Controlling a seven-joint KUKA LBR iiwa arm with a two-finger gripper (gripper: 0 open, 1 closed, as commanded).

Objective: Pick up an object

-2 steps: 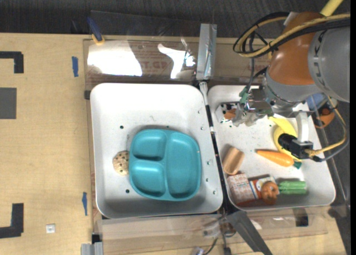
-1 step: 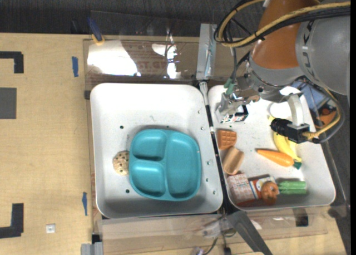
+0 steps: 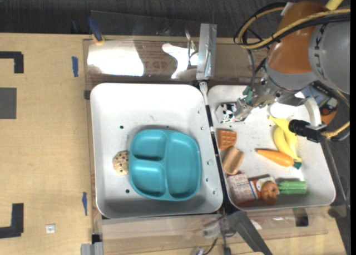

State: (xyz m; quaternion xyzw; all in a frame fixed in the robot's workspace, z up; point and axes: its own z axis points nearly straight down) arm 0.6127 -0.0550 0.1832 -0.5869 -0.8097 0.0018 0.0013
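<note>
A: Where is the gripper [image 3: 243, 107]?
B: Low over the right bin [image 3: 320, 192], at a black-and-white item [image 3: 225, 112]; its opening possibly cannot be judged here.
A: Surroundings?
B: Banana [image 3: 283, 137], carrot [image 3: 275, 157]; teal tray [image 3: 165, 162] in the left bin [image 3: 105, 109].

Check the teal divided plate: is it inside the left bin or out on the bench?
Inside: the teal divided plate lies flat on the left bin floor, within its rim.
</note>
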